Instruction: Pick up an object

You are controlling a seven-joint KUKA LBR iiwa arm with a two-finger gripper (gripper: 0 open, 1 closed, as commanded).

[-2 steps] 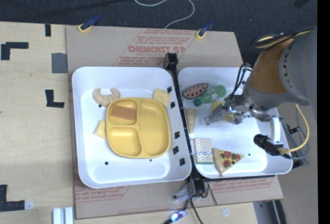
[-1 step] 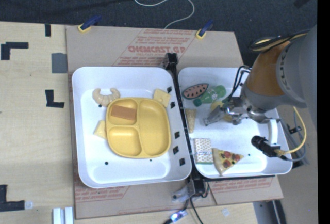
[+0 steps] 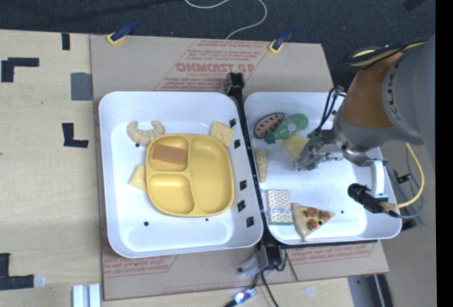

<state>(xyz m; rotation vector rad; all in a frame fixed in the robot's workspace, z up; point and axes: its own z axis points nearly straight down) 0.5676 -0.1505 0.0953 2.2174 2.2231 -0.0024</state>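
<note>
My gripper [image 3: 306,158] is low in the right bin [image 3: 354,228], its tip by a yellow cheese wedge [image 3: 294,147]. Close by lie a green bottle-like toy [image 3: 290,126] and a watermelon slice [image 3: 268,124] at the bin's back left. A pizza slice [image 3: 309,218] and a cracker [image 3: 278,204] lie near the front edge, and a pale cracker [image 3: 261,165] rests against the left wall. The fingers are too small and dark to read.
The left bin [image 3: 120,228] holds a yellow divided plate [image 3: 191,175] with a brown slab [image 3: 170,153] in one compartment, a croissant [image 3: 144,131] and cheese pieces [image 3: 221,132] around it. A black divider [image 3: 244,150] separates the bins.
</note>
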